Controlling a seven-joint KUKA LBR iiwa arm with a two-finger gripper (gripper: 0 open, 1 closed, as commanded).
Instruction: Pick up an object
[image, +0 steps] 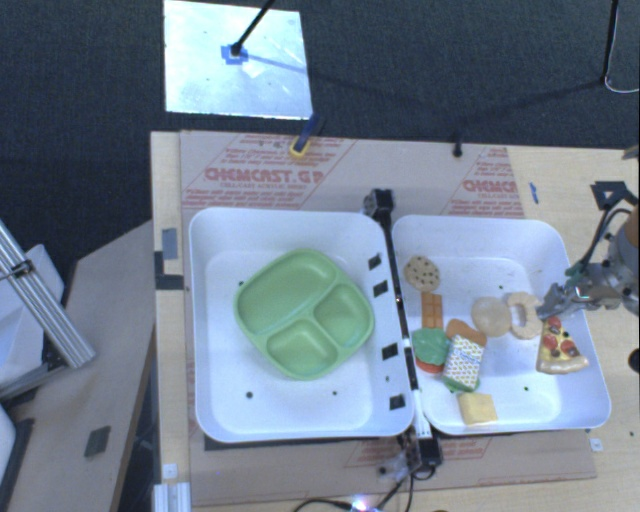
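The right bin (520, 240) holds several toy foods: a chocolate-chip cookie (422, 271), an orange wafer (431, 309), a green and red piece (431, 348), a patterned packet (463, 362), a yellow cheese block (478, 407), a pale round bun (490, 316), a ring-shaped pretzel (520, 313) and a pizza slice (559, 349). My gripper (556, 303) comes in from the right edge, low over the bin, just right of the pretzel and above the pizza slice. Nothing shows between its fingers.
The left bin (215, 400) carries a green divided plate (303, 313). A black divider with clips (392, 300) runs between the bins. A shiny metal sheet (237, 60) lies beyond the bench, and a metal rail (40, 310) stands at the left.
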